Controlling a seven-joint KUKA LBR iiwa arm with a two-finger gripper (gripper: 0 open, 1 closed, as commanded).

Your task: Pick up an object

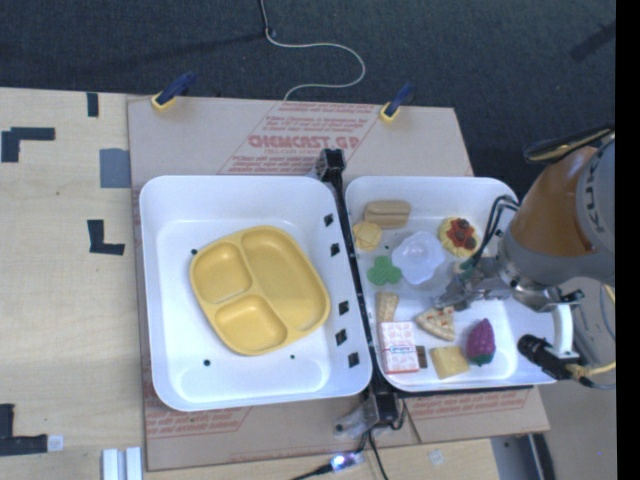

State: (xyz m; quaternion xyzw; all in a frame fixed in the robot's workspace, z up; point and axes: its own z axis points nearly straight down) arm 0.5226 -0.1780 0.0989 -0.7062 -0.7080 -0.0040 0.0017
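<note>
The right bin (497, 191) holds several toy foods: a bread roll (387, 212), a yellow round piece (367, 235), a green leaf piece (384, 270), a clear cup (417, 256), a small pizza round (461, 234), a cracker stick (387, 305), a pizza slice (437, 322), a red-and-white carton (398, 347), a yellow cheese block (449, 361) and a purple grape bunch (481, 339). My gripper (458, 293) hangs low in this bin, just above the pizza slice and right of the clear cup. Its fingertips are dark and small here.
The left bin (160, 298) contains a yellow three-compartment plate (259, 288). A black divider clip strip (345, 268) runs between the bins. The arm's grey and orange body (560, 218) covers the right bin's right side. Cardboard lies under both bins.
</note>
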